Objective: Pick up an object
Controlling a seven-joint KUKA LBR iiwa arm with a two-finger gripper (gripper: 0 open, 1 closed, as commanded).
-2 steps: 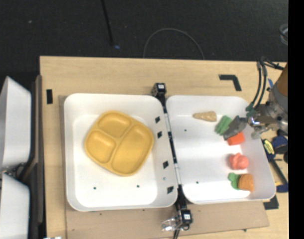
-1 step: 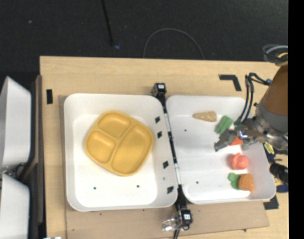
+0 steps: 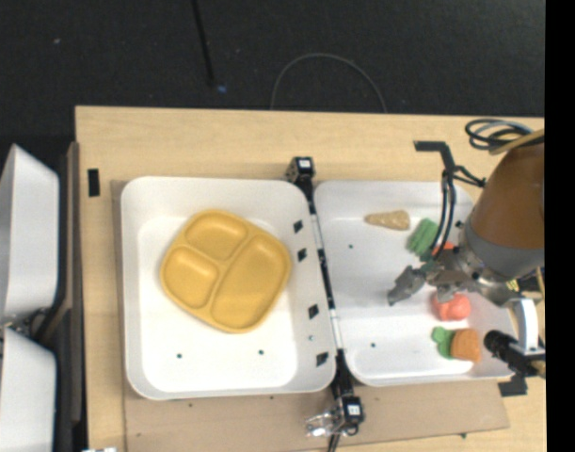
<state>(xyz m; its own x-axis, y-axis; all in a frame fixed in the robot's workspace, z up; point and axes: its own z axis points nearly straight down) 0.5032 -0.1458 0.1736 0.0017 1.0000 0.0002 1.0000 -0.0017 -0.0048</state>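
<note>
At the bottom of the frame the pale wooden table (image 3: 221,422) shows its front edge, smooth and light-grained. On it stand two shallow white bins with rounded corners, matte plastic by the look, joined by a row of small black clips. In the lower right corner of the right bin (image 3: 362,252) lies a toy carrot (image 3: 459,344), orange body with a green leafy end, its long axis running left to right and the green end pointing left. Just above it sits a small red-pink lump (image 3: 451,307), rounded and soft-looking.

The hand (image 3: 407,285) hangs at mid-right over the right bin, dark metal, its tips pointing left and down; whether they are spread or closed cannot be told, and nothing is seen between them. Behind it rises the grey arm with its orange-brown band (image 3: 515,196).

The left bin (image 3: 136,347) holds a yellow divided plate (image 3: 226,269), glossy, three compartments, rounded square.

Farther up the right bin lie a green block (image 3: 421,236), tilted, and a tan flat wedge (image 3: 389,219), its point toward the right. No writing is readable.
</note>
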